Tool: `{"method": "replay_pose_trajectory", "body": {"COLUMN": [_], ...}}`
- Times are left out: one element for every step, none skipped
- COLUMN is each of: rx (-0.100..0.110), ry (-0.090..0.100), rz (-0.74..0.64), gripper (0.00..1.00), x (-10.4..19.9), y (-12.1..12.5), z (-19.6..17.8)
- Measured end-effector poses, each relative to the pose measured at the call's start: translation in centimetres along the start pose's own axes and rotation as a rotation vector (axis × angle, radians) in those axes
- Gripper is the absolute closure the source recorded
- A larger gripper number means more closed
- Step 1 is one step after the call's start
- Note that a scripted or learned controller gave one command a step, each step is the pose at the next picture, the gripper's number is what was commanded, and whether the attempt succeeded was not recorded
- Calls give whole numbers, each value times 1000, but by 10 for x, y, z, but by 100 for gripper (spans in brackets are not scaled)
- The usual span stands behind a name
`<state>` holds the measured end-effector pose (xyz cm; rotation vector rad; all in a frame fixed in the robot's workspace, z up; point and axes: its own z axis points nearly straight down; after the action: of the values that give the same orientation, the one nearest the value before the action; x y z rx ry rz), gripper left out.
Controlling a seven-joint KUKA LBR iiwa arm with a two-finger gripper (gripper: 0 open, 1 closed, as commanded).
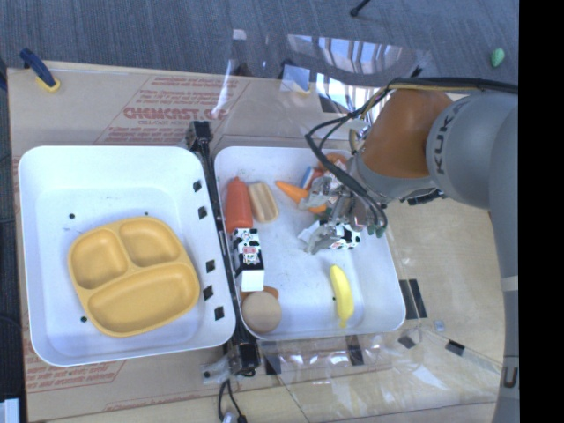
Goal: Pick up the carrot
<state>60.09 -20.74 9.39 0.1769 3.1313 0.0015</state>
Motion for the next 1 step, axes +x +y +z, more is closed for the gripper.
{"method": "replay_pose_trajectory", "body": {"rx": [-4], "ry": [1], "rz": [-5], "gripper": [100], "x": [0], "y": [3], "z": [-11]}}
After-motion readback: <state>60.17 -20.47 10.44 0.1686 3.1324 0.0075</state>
